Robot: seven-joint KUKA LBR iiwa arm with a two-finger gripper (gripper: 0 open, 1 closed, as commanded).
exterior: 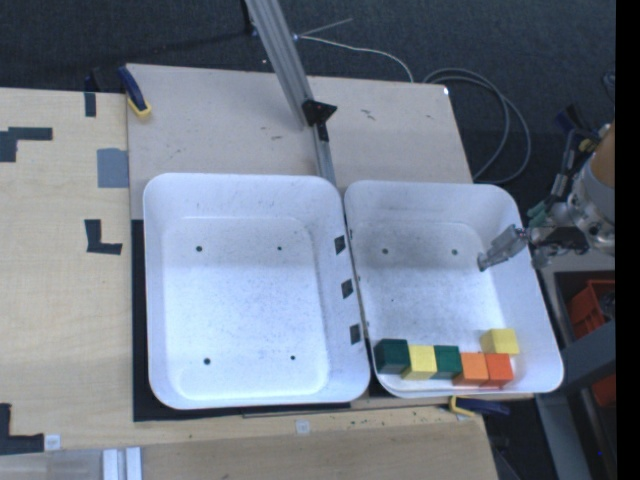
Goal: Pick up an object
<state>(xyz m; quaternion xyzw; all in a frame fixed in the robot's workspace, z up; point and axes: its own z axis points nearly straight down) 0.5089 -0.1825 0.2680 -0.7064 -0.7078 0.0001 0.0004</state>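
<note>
Holding coloured blocks (pixel 447 358) along near wall: right bin (pixel 420 208).

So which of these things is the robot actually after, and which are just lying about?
For the job:
- colored blocks in the right bin
- the gripper over that bin's right side

Lying about:
- the left bin
- clamp at the board's corner
- cables behind
- metal rail

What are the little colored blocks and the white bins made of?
The blocks look like painted wood or hard plastic: flat solid colors, square edges, no shine. It is too small to tell which. The right bin and left bin look like thin molded plastic: smooth white, rounded corners, raised rims, with dark speckles that look like scuffs or dirt.
</note>
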